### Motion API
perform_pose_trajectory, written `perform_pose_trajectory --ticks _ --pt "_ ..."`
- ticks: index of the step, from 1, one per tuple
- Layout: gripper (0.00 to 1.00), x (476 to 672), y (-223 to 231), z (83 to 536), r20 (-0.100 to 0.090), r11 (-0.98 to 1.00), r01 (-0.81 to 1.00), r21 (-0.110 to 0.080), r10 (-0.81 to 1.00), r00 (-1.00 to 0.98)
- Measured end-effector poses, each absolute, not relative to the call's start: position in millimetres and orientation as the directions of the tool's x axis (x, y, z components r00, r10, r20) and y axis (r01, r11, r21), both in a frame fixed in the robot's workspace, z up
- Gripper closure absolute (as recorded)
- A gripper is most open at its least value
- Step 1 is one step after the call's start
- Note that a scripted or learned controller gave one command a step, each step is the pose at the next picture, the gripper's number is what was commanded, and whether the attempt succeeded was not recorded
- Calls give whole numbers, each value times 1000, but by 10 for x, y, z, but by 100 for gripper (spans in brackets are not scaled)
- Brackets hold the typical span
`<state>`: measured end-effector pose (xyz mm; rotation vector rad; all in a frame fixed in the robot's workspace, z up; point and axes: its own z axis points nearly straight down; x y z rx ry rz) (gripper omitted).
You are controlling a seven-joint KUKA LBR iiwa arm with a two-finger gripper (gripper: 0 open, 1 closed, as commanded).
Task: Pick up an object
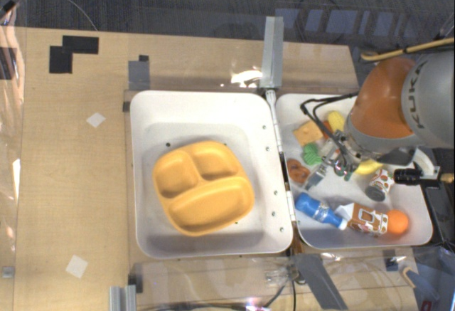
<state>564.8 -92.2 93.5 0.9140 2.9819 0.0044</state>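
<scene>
My gripper [328, 164] reaches down into the right bin [424, 233] from the right, under the arm's orange band. It hangs among small items: a green piece [311, 154] just to its left, a brown piece [298, 173] at its lower left and a yellow banana-like piece [367, 168] at its right. A tan cracker-like piece [306, 133] and a yellow object [334, 120] lie farther back. Nothing is visibly lifted off the bin floor.
Toward the front of the right bin lie a blue bottle [317, 210], a small printed carton [366, 220], an orange ball [398, 223] and a small can [377, 186]. The left bin [142, 160] holds a yellow sectioned plate [203, 187]. A metal divider [272, 53] stands between the bins.
</scene>
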Motion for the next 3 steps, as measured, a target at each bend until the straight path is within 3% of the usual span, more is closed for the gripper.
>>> perform_pose_trajectory --ticks 1,2,3 --pt "0 5611 -843 935 -21 680 733 18 733 -680" --pt "0 5994 -933 928 -12 512 859 15 859 -512" --pt "0 6030 -1063 929 -6 146 989 19 989 -146"
